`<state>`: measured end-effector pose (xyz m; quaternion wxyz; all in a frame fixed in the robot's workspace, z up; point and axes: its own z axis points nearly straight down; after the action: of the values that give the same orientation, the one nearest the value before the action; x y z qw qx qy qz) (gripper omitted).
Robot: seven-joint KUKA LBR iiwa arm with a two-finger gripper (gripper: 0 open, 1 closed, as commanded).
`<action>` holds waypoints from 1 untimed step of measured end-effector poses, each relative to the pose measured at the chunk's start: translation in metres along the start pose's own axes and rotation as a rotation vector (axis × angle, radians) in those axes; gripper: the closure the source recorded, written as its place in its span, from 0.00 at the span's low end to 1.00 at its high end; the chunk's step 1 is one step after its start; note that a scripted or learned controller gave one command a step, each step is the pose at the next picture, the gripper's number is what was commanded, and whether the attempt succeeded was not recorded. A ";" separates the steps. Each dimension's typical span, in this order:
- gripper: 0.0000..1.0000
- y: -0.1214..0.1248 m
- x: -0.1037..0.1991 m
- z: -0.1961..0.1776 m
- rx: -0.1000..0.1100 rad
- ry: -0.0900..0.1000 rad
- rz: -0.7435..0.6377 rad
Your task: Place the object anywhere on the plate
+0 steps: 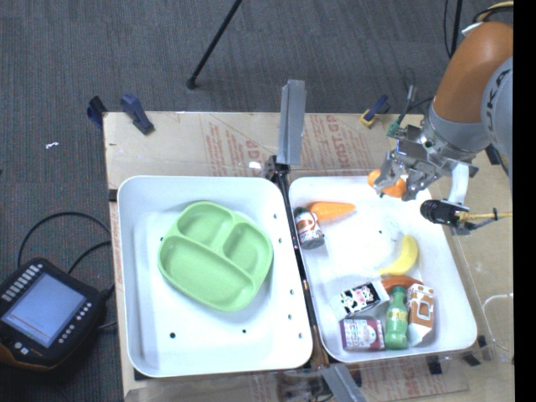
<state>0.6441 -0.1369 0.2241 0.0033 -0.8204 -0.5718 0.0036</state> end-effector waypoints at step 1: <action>1.00 -0.110 0.095 0.014 -0.001 0.000 0.009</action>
<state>0.5742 -0.0095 0.2114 0.0028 -0.8228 -0.5683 0.0032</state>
